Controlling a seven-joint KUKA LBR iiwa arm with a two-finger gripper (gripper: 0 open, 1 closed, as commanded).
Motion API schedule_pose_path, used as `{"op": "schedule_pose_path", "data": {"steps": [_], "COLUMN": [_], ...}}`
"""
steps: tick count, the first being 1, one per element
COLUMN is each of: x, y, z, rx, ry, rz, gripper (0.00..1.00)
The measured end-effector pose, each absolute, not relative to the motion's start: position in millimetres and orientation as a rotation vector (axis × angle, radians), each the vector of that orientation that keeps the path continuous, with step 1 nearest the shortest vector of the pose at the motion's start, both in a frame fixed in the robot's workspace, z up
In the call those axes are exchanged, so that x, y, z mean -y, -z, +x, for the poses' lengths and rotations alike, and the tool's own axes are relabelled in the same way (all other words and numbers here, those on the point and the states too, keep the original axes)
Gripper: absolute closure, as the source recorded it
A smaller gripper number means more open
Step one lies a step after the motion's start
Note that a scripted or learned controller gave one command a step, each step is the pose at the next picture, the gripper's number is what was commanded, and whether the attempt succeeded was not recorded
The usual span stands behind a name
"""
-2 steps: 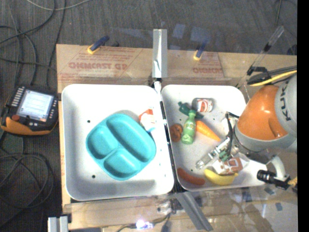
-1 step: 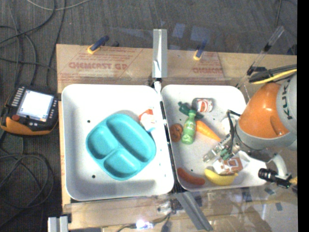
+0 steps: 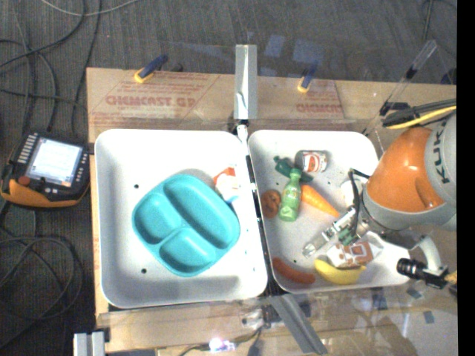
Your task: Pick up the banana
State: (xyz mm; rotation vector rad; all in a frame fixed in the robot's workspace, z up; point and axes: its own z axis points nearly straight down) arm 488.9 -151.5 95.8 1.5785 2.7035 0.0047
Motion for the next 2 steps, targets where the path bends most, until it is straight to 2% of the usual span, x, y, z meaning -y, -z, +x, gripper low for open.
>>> {"op": "schedule_pose_path", "data": {"steps": [1, 2], "x": [126, 152], "y": [-90, -88], "z": [488.7, 489.7], "rx": [-2.785, -2.492], "ry": [0.005, -0.014], "rz": [1.408, 1.899], "gripper": [0.00, 0.00]}}
